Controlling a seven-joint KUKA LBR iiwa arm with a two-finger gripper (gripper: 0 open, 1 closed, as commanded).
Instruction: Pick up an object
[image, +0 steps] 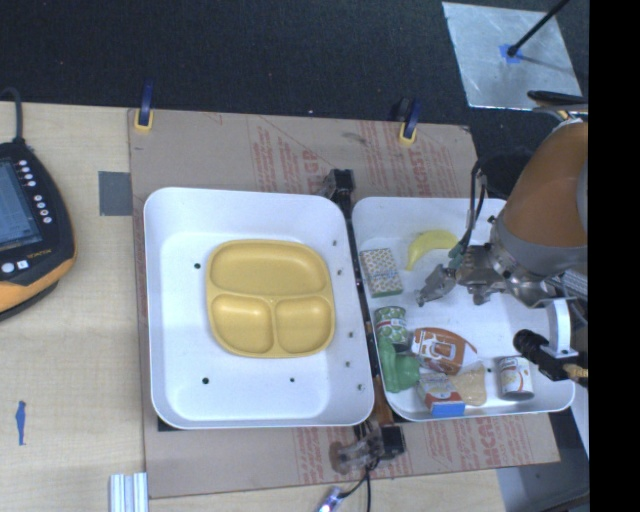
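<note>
- The arm (545, 200) enters from 3 o'clock, its orange band bulking over the upper right corner of the right bin (395, 215).
- The gripper (437, 288) hangs over the middle of the right bin, pointing toward 9 o'clock. Its dark fingertips look slightly parted with nothing seen between them, though the view is too coarse to say for sure, so I cannot tell whether the pincer is spread or pressed together.
- A yellow banana-like piece (431, 244) lies just at 12 o'clock of the fingertips, near the bin's upper middle; whether it touches them cannot be made out.
- A small patterned packet (381, 270) lies at 9 o'clock of the gripper, close to the bin's left wall.
- At 7 o'clock of the gripper sit a green-labelled can (390, 324) and, just below it, a green soft item (399, 370).
- A round brown-and-white wrapper (443, 348) lies at 6 o'clock of the gripper, with a tan item (468, 383) and a blue-edged piece (447, 408) beneath it by the lower rim.
- A small can with a red label (514, 378) lies in the bin's lower right corner.
- The left bin (180, 380) holds a yellow divided tray (270, 297), centred, well apart from the gripper.
- A teach pendant (28, 230) rests on the bench at 9 o'clock of the bins.
</note>
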